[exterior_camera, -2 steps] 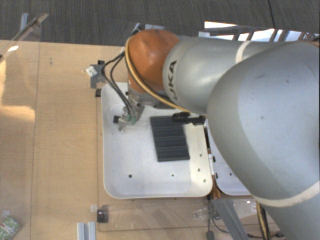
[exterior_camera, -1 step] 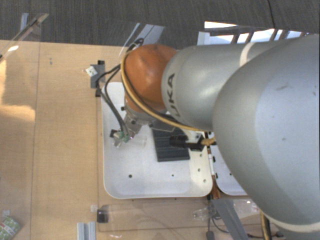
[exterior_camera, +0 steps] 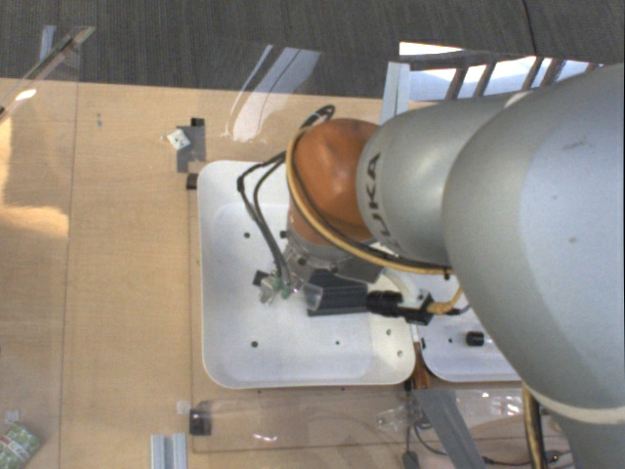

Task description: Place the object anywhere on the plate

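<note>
While the gripper (exterior_camera: 276,286) hangs low over the left white bin (exterior_camera: 234,350), its tip sits near the bin's middle, and whether it is open or closed cannot be told, because the wrist housing covers most of it. Small dark and greenish parts show at the tip, too blurred to name. No plate and no object to be placed can be made out; the arm hides much of the bin floor. Just behind the gripper, black cables (exterior_camera: 256,189) loop from the wrist up along the orange band (exterior_camera: 327,179), which is ringed by a yellow cable. Beyond that, the large grey arm (exterior_camera: 508,233) fills the right side, reaching in from the right edge. Under it, a corner of the right white bin (exterior_camera: 459,360) is visible, touching or just beside the left one. Both bins rest on a light wooden desk (exterior_camera: 107,262). Small black brackets (exterior_camera: 195,149) stand at the left bin's near and far left corners. Dark grey carpet (exterior_camera: 244,8) lies beyond the desk.
</note>
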Robot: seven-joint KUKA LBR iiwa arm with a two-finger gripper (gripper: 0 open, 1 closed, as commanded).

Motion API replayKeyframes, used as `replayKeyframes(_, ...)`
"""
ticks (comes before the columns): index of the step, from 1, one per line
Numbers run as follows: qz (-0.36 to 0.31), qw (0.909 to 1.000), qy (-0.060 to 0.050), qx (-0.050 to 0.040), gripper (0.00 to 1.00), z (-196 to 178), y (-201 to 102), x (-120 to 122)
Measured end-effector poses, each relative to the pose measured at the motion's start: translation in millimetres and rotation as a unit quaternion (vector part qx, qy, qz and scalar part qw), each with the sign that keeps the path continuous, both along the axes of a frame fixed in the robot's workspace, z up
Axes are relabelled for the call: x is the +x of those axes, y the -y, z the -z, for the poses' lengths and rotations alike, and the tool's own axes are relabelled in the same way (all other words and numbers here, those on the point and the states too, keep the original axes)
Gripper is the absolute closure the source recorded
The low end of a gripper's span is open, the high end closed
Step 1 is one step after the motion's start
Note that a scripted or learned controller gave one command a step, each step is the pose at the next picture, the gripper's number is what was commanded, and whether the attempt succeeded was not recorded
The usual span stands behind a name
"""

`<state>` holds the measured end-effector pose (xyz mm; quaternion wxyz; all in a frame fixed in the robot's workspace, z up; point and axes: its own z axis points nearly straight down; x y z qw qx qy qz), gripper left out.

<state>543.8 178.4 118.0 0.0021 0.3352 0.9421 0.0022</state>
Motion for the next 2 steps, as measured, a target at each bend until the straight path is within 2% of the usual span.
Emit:
replayKeyframes(1, -0.121, 0.9927, 0.002, 0.0003, 1.00, -34.7, -53.5, -22.0)
replayKeyframes(2, -0.386, 0.9226, 0.002, -0.0012, 1.00, -8.6, -57.7, -50.0)
